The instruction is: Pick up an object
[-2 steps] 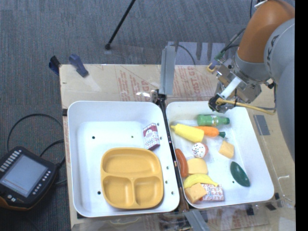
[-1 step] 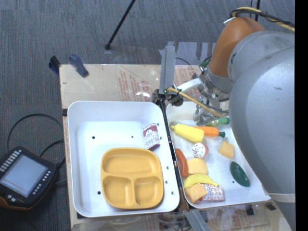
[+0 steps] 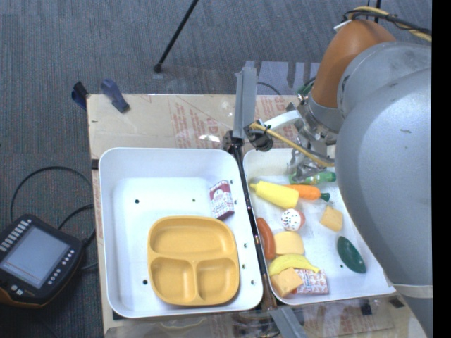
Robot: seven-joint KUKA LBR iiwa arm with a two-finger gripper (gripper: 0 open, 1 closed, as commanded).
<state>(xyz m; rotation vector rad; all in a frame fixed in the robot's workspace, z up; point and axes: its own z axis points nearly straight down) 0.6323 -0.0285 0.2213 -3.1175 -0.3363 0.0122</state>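
The grey arm with the orange band enters from 3 o'clock and covers much of the right-hand shallow white bin [image 3: 366, 287]. Its hand [image 3: 308, 162] sits low over the far end of that bin, at about 1 o'clock from the bin's centre. Whether the hand is spread or pressed together cannot be told; wiring and linkage blur its outline, and nothing can be confirmed as pinched.

Candidate objects lie in the right bin. A green and orange plastic carrot [image 3: 308, 191] lies just below the hand, at its 6 o'clock. A yellow plastic squash-shaped piece [image 3: 273, 193] lies at the carrot's 9 o'clock. Nearer the viewer are a white speckled ball [image 3: 292, 220], a pale yellow wedge [image 3: 332, 219], a red sausage-shaped piece [image 3: 266, 239], a dark green oval piece [image 3: 350, 254] and a yellow banana [image 3: 292, 263].

The left-hand white bin [image 3: 127, 189] holds a yellow divided plastic tray [image 3: 193, 260] and a small red and white carton [image 3: 222, 199] at the tray's 1 o'clock.

Judgement: the step in hand is the descent or closing at the far end of the right bin; no lift is evident. The next move calls for a firm closure on one item, probably the carrot or whatever lies beneath the hand, then a straight rise clear of the bin wall. Crowded neighbours risk a slipped or double grasp.
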